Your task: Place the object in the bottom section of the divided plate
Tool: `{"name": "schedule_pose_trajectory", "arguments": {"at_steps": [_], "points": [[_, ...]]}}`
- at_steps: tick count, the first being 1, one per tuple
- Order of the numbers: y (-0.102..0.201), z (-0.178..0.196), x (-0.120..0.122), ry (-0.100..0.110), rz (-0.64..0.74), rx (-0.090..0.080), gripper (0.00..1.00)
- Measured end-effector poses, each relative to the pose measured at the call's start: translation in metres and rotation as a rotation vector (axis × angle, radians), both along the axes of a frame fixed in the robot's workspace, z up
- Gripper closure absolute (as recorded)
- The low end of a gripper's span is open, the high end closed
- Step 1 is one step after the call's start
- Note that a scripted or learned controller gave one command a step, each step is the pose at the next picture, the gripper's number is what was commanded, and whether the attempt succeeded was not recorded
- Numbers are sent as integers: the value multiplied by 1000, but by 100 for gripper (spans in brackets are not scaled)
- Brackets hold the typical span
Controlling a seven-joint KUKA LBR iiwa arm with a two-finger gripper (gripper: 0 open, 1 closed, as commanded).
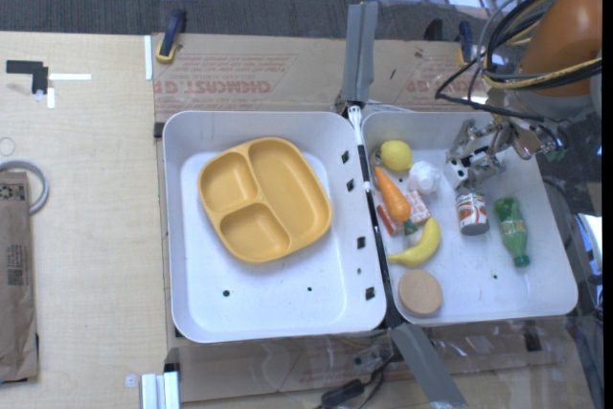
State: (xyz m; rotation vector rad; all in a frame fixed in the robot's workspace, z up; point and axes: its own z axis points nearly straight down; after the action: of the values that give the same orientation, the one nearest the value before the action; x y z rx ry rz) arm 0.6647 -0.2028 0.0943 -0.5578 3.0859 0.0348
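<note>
grey arm reaching for an object, yellow plate waiting in the other bin

the gripper hangs over the far right part of the right bin, and i cannot tell if its jaws are released or clenched; nothing is seen between them. closest to it are a small can and a white lump, then a green bottle toward the right edge. along the left edge lie a lemon, a carrot, a banana and a round tan disc at the near side. the divided plate sits in the far half of the left bin, with no object on it. to do this step well, i think the gripper should come straight down on one separate object, like the can, and not push its neighbours.
</note>
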Motion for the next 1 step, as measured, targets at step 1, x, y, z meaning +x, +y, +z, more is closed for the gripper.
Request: {"name": "schedule_pose_trajectory", "arguments": {"at_steps": [1], "points": [[-1, 0, -1, -1, 118, -1, 100]]}}
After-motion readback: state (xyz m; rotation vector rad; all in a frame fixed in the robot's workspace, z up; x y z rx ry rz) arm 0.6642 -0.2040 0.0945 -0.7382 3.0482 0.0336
